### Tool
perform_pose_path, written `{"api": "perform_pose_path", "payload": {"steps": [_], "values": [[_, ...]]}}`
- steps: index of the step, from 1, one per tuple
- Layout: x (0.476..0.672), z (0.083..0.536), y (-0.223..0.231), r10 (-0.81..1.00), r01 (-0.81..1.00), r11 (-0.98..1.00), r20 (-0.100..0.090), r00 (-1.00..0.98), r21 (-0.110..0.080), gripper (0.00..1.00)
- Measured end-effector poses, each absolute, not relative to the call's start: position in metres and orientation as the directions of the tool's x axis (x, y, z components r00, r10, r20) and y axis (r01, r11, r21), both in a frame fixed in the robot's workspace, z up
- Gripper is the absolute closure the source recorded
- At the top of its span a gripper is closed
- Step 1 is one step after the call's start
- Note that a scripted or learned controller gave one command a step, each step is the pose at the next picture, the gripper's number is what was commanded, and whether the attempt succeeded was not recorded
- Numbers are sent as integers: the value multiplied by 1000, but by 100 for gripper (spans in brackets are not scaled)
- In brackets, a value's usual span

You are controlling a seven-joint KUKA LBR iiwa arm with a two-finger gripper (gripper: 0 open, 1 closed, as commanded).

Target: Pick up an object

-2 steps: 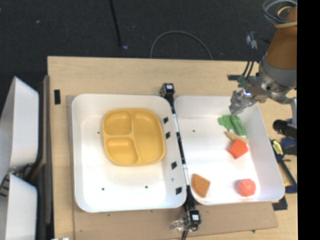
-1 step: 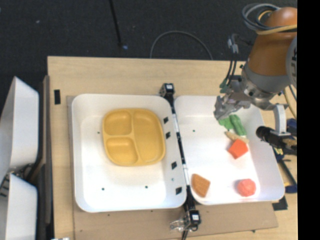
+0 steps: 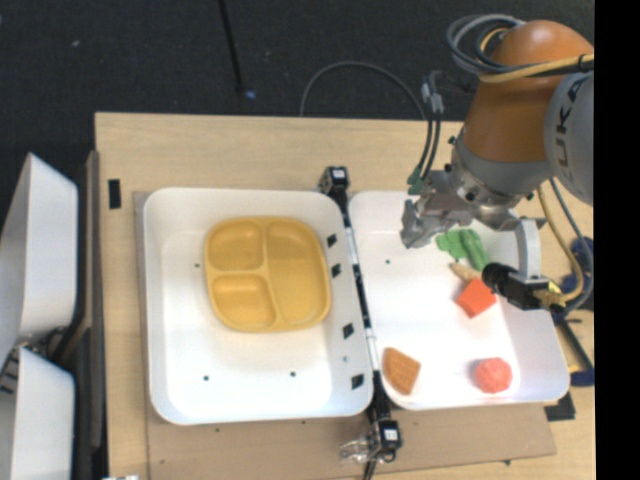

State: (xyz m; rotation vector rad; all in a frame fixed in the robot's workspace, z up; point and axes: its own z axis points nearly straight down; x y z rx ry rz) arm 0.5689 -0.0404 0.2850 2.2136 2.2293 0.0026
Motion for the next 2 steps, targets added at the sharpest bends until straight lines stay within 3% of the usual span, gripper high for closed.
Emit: {"api": "perform_pose_path", "payload": {"steps": [2], "values": [[540,285,56,1000,1000,8,1,-8,0,100]]}}
